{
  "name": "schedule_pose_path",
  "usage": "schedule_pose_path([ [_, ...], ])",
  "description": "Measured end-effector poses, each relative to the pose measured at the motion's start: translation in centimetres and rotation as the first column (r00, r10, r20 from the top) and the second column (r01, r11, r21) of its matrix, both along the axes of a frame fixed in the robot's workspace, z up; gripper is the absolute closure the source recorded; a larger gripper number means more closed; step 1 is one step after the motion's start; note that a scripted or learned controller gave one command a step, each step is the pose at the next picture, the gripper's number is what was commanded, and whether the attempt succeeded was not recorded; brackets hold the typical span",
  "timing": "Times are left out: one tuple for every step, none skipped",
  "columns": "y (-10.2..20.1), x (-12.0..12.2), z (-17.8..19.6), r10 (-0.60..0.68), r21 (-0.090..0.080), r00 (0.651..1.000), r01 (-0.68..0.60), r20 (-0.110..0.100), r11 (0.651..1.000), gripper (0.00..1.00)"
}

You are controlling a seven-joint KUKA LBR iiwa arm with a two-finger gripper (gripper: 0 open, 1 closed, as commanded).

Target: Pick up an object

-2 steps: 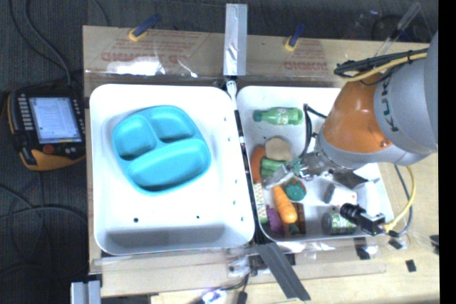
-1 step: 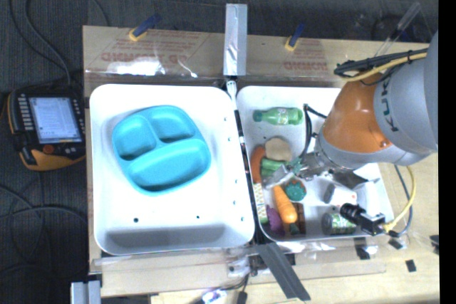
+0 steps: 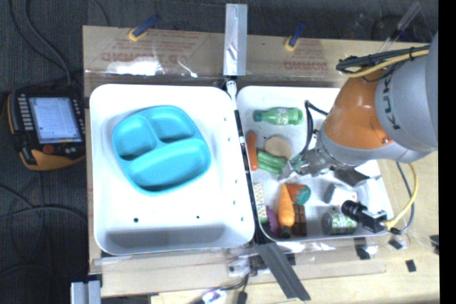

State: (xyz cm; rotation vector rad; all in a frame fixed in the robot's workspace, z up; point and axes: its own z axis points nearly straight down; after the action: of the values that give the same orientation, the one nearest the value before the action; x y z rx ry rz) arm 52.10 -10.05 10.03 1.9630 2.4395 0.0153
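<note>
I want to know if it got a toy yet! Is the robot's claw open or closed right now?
Gripper: cannot be told; it hangs low in the right bin, above the toy carrot.

Grey arm point(image 3: 417, 100) with orange band, black "KU" lettering, yellow and black cables.

One fixed camera looks down at a slant from above the bench point(image 3: 178, 60), taking in both white bins point(image 3: 100, 153) and surrounding floor.
</note>
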Motion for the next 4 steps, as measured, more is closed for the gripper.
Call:
schedule_pose_path([
  [-3.2,1.5,5.8,0.02,0.0,1.0,-0.02,-0.016,1.0,1.0],
  [-5.9,9.5,6.9,0.028,-0.001,0.999,-0.028,-0.014,1.0,1.0],
  [-5.9,9.5,6.9,0.028,-0.001,0.999,-0.028,-0.015,1.0,0.0],
  [-11.3,12.7,3.3,-0.101,-0.003,0.995,0.101,-0.015,0.995,0.0],
])
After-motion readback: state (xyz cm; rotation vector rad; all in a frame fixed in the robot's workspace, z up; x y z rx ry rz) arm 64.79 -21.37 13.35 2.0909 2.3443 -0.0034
